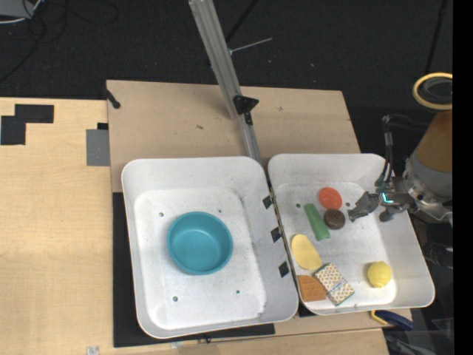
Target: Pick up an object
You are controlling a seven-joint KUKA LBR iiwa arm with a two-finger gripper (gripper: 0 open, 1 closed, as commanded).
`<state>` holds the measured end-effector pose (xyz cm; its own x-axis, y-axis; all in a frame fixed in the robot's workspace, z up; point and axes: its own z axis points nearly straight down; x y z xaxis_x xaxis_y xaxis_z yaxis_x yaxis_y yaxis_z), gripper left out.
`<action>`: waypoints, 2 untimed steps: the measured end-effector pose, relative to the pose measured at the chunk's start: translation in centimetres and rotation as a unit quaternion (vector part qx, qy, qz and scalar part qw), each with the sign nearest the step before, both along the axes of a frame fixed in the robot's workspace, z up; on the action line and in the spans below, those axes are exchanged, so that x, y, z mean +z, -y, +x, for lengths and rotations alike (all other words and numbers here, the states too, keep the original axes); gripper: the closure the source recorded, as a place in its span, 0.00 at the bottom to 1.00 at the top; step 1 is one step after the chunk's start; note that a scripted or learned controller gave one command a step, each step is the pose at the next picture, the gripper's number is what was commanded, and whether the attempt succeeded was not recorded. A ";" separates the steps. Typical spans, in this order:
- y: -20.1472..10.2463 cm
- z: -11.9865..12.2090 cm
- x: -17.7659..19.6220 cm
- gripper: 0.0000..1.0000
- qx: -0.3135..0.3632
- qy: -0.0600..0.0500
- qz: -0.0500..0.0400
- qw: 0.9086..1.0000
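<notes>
Right bin (347, 168), brown ball (335, 219) just left of end effector (372, 207)

From my seat the arm (436, 150) is cut by the right edge, so I see just its orange band and part of the grey wrist. The gripper (373, 207) is a small dark shape over the right bin (347, 165); I cannot make out how it is set. The orange block (311, 288) lies partly under the checkered box (334, 282). A yellow-and-blue thing (389, 318) pokes out below that bin's front rim, mostly hidden, and I cannot name it.
</notes>
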<state>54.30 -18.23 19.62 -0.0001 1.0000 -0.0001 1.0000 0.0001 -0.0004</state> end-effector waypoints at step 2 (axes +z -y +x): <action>-0.5 -0.2 -6.2 0.00 0.000 -0.003 0.001 1.000</action>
